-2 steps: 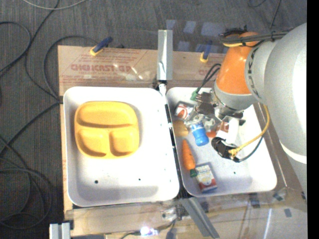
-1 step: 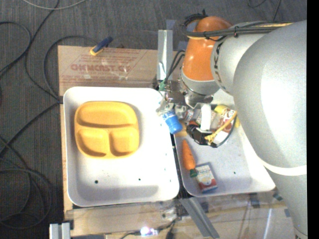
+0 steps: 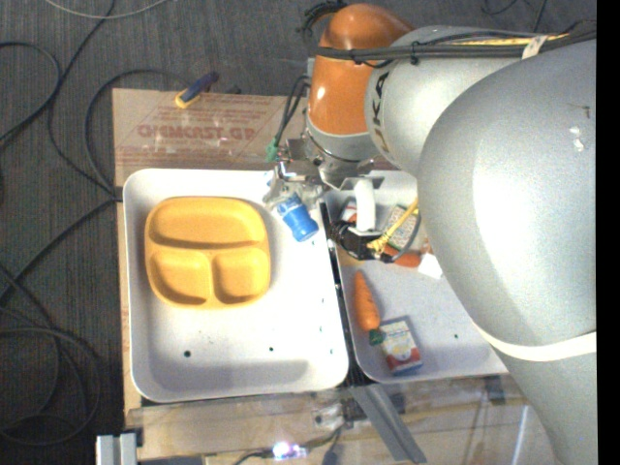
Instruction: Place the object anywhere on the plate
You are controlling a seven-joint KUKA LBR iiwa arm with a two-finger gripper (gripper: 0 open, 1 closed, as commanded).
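Observation:
A yellow plate (image 3: 208, 250) with three compartments lies in the left half of the left bin (image 3: 232, 356). Just off the plate's upper right corner is a small blue cylinder with a white end (image 3: 299, 222), tilted, with its white end between the fingers of my gripper (image 3: 288, 200). The gripper is shut on it, near the wall between the two bins. The cylinder is beside the plate, not over it. The grey arm with its orange band (image 3: 344, 76) comes in from the right and covers much of the right bin.
The right bin (image 3: 446, 327) holds an orange carrot (image 3: 365, 301), a small red and blue carton (image 3: 400, 345), and further packets partly hidden under the wrist. Behind the left bin lies a sheet of cardboard (image 3: 194, 134) with a blue and yellow tool (image 3: 196, 89).

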